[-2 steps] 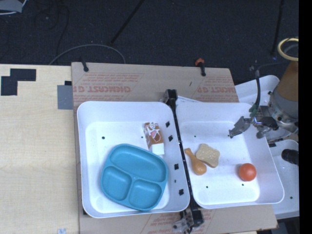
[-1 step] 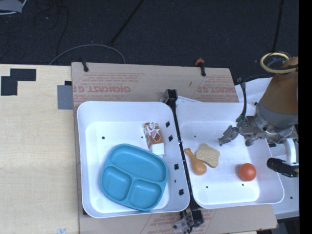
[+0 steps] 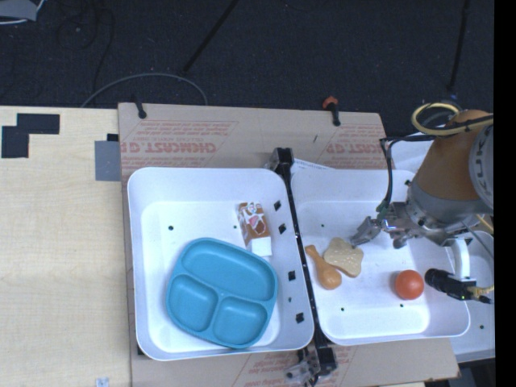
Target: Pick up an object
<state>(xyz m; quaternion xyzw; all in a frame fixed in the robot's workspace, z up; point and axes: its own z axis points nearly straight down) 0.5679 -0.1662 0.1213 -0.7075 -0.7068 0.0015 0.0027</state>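
My gripper (image 3: 380,234) hangs over the right bin (image 3: 379,329), near its back right, open with nothing between its fingers. Just left of and below it lies a tan toast-shaped piece (image 3: 344,257), partly resting on an orange-brown drumstick (image 3: 323,269). A red ball (image 3: 409,285) sits further forward and to the right of the gripper. The arm's grey and orange wrist (image 3: 447,176) reaches in from the right edge.
The left bin (image 3: 149,216) holds a blue divided plate (image 3: 222,293) and a small printed packet (image 3: 255,226) behind it. A black clamp rail (image 3: 294,248) runs between the bins. Cardboard lies under both bins, and pale bench extends to the left.
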